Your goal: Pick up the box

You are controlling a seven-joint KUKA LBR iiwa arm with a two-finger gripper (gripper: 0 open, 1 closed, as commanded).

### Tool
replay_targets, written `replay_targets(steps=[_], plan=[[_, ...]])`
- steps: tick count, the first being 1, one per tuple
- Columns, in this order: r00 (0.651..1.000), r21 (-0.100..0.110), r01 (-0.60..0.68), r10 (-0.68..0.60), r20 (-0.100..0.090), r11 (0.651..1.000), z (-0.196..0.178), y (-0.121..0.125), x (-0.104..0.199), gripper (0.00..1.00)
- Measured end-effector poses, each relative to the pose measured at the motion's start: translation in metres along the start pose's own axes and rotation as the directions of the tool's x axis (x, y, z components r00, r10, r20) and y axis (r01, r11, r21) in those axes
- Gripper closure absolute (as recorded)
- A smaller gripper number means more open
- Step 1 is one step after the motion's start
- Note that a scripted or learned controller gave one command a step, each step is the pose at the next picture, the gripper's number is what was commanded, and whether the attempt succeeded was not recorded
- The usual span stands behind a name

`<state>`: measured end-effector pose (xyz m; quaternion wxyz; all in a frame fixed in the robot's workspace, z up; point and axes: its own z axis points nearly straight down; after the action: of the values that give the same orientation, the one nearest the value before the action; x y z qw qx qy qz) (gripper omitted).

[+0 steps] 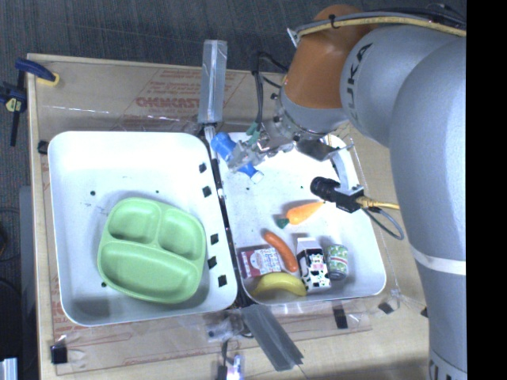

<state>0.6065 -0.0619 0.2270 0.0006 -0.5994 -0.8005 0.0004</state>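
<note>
Hovering at the right bin's (372,279) far corner, hand (252,153) state impossible to tell. Lying untouched near the front wall beside the banana (279,284), box (314,267) not yet lifted.

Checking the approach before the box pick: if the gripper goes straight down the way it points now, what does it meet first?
Probably the blue object in the right white bin's far left corner; the gripper hangs there, pointing down. Depth is unclear. The small cow-patterned box lies well away, near the front.

A wooden bench (103,93) bears two white bins: left bin (71,157); right bin (372,279).
</note>
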Motion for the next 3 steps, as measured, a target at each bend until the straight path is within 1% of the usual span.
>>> replay_targets(steps=[1,2,3], plan=[[0.999,0.001,0.035,-0.035,0.0,0.999,-0.004,0.063,0.039,1.0],[0.996,0.0,-0.088,0.088,0.001,0.996,0.007,0.037,-0.052,1.0],[0.995,0.0,-0.097,0.097,0.0,0.995,-0.021,0.037,-0.052,1.0]])
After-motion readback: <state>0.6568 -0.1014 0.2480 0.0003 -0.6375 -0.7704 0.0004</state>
